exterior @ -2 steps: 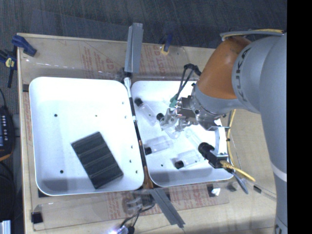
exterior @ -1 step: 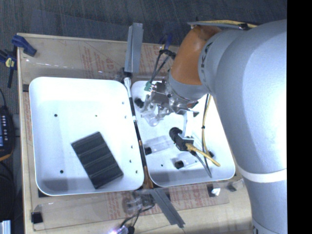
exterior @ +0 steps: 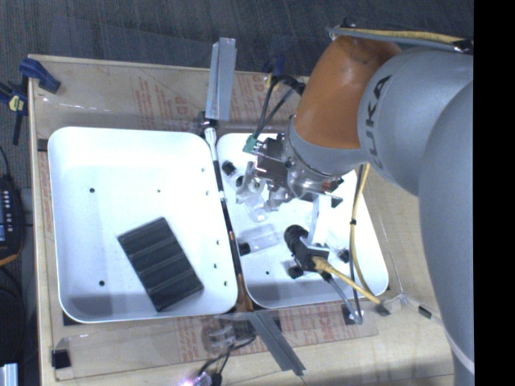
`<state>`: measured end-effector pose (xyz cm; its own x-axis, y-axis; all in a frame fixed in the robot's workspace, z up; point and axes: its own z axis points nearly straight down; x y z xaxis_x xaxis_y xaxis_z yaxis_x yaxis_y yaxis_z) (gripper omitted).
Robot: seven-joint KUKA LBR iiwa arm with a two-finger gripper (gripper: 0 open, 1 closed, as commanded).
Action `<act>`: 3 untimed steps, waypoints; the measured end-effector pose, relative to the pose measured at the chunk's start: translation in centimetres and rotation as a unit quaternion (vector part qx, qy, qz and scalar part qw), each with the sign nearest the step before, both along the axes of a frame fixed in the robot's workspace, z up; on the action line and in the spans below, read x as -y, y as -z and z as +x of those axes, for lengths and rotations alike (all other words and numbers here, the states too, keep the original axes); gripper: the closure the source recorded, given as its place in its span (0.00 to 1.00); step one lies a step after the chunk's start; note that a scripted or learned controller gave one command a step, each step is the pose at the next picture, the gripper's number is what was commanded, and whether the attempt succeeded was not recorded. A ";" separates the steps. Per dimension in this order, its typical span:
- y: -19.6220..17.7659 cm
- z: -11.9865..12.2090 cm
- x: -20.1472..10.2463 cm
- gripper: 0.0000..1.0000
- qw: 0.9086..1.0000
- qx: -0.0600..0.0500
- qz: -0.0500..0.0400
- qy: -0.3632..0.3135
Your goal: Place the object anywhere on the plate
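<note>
Dark ribbed slab (exterior: pixel 160 264), judged the plate, was seen flat in the near part of the left bin (exterior: pixel 96 159), while the tool (exterior: pixel 256 190) was held low over the right bin (exterior: pixel 273 296), presumably for a pick, its spread or closure not discernible.

You'll see both bins, left (exterior: pixel 72 147) and right (exterior: pixel 269 292), as smooth white plastic with a soft sheen. The slab (exterior: pixel 159 263) is black, matt and ribbed; rubber or plastic, you cannot tell which. The small piece (exterior: pixel 261 234) looks like clear, glossy plastic. Your bench (exterior: pixel 121 83) is pale bare wood, matt, with faded red print. The arm (exterior: pixel 418 127) has a smooth grey shell and a glossy orange band (exterior: pixel 342 95). The bar (exterior: pixel 220 79) looks like brushed metal. The floor (exterior: pixel 121 14) is dark and rough, like carpet.
</note>
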<state>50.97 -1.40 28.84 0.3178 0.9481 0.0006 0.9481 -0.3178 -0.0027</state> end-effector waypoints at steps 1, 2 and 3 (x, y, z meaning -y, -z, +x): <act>6.7 1.7 -11.0 1.00 1.000 -0.002 -0.001 -0.016; 8.6 -3.4 -16.4 1.00 0.993 -0.003 -0.001 0.122; 8.4 -2.2 -15.6 1.00 0.999 -0.001 -0.001 0.045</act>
<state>48.81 14.19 20.47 0.4021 0.9156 -0.0019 0.9156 -0.4021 -0.0034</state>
